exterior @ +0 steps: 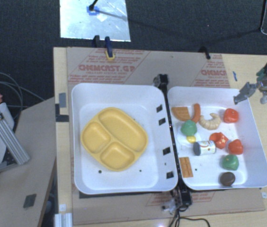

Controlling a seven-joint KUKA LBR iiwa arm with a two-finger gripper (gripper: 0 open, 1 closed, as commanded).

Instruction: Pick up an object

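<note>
Above the right bin's [261, 160] far corner the claw [255, 91] hovers, fingers spread wide, nothing held; toy foods, red tomato [231, 116] nearest, lie loose for picking.

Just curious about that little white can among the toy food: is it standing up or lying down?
Lying down. The white can rests on its side in the right bin.

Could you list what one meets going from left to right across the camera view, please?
Yellow divided plate in the left bin → orange wedge → white can → red piece in the right bin → gripper at the far right.
</note>
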